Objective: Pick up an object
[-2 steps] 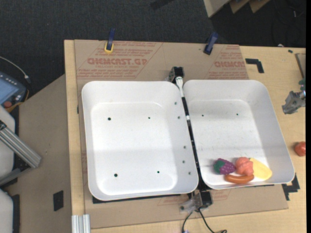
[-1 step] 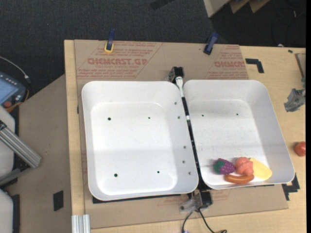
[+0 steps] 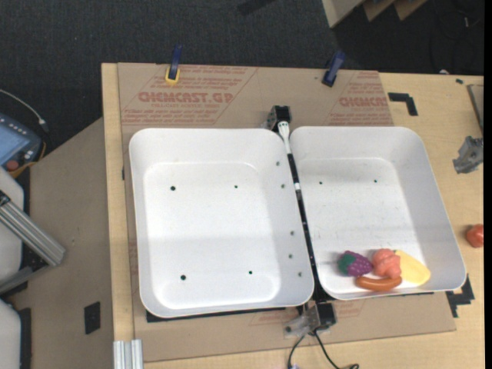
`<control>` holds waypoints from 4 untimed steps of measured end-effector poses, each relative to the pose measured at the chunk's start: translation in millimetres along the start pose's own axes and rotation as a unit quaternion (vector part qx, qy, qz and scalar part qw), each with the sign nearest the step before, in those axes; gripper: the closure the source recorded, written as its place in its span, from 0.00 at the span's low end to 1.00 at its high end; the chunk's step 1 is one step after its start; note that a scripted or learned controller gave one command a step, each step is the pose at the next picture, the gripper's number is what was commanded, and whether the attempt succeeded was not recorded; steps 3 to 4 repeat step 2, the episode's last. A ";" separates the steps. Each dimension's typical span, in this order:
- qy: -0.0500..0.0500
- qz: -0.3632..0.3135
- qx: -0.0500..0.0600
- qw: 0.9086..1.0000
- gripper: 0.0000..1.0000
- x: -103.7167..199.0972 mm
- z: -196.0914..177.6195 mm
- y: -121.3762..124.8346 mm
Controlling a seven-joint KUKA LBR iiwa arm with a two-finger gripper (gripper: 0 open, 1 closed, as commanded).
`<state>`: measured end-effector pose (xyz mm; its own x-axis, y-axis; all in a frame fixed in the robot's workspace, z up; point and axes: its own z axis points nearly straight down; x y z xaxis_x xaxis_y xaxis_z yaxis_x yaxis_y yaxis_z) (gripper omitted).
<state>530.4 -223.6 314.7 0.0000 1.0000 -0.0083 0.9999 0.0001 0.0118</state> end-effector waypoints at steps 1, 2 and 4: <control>-0.001 0.000 -0.002 1.000 1.00 -0.3 -10.4 0.8; 0.006 -0.001 0.010 1.000 1.00 22.4 74.0 14.9; 0.006 -0.001 0.010 1.000 1.00 22.4 74.0 14.9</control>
